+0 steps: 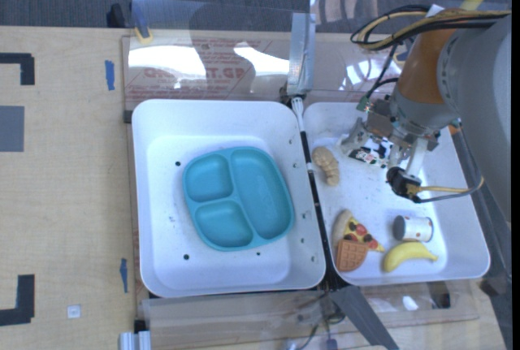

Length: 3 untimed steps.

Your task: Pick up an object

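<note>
The scene is brightly and evenly lit from above. Strong white glare lies on the clear plastic panels (211, 56) behind the two shallow white bins (154, 178), washing out the red print seen through them. The bins' glossy floors are close to overexposed, with soft grey shading along their inner walls. The teal three-part plastic plate (238, 196) casts only a faint, short shadow. The grey arm with the orange band (455, 72) looms large and slightly soft at the right. Focus is otherwise fair, though small objects stay grainy.
</note>
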### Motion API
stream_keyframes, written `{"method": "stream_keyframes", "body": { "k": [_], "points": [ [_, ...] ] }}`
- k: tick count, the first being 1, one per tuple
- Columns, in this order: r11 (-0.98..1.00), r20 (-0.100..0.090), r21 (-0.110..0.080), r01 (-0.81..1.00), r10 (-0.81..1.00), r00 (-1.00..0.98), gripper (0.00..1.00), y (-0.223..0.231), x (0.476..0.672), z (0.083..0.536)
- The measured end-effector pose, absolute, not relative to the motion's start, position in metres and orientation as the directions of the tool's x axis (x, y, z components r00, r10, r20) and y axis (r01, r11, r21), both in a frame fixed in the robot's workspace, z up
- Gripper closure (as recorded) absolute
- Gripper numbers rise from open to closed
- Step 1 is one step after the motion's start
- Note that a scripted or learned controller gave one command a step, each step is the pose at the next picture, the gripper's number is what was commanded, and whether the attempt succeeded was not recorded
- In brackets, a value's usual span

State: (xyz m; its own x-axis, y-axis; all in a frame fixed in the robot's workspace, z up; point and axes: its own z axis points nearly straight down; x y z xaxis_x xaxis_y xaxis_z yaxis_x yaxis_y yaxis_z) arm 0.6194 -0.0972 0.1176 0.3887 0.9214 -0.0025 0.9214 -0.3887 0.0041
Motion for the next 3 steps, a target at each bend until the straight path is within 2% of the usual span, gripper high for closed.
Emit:
{"method": "stream_keyframes", "body": {
  "k": [1,2,3],
  "points": [
    [-0.181,0.000,0.004,0.984,0.984,0.181,0.00,-0.133,0.635,0.088],
    [-0.177,0.001,0.006,0.984,0.984,0.177,1.00,-0.131,0.636,0.100],
    [-0.177,0.000,0.005,0.984,0.984,0.177,0.00,-0.131,0.636,0.099]
  ]
}}
